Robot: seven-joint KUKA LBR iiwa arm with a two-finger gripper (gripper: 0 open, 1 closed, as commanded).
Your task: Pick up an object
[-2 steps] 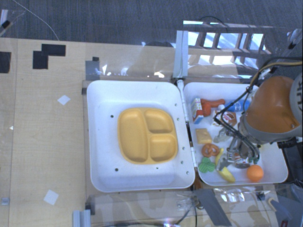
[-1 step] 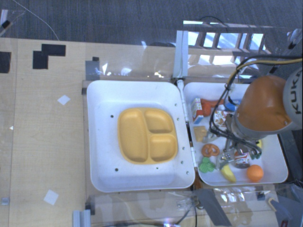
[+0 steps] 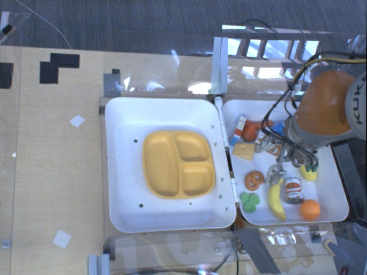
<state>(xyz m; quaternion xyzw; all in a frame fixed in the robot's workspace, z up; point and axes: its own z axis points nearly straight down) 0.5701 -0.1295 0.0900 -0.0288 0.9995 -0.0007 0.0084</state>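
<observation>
Readable: letters "KU" in black on the grey arm (image 3: 356, 105) at the right edge; the can's (image 3: 293, 190) label too small to read.

Bins (image 3: 123, 153): smooth white plastic. Divided tray (image 3: 178, 164): matt yellow plastic. Bench (image 3: 51, 171): pale wood. Can (image 3: 293, 190): paper label. Banana (image 3: 276, 200): glossy plastic look.

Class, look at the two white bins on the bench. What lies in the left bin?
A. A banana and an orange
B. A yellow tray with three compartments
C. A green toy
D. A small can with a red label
B: the yellow tray with three compartments lies in the middle of the left bin; the banana, orange, can and green toy are all in the right bin.
</observation>
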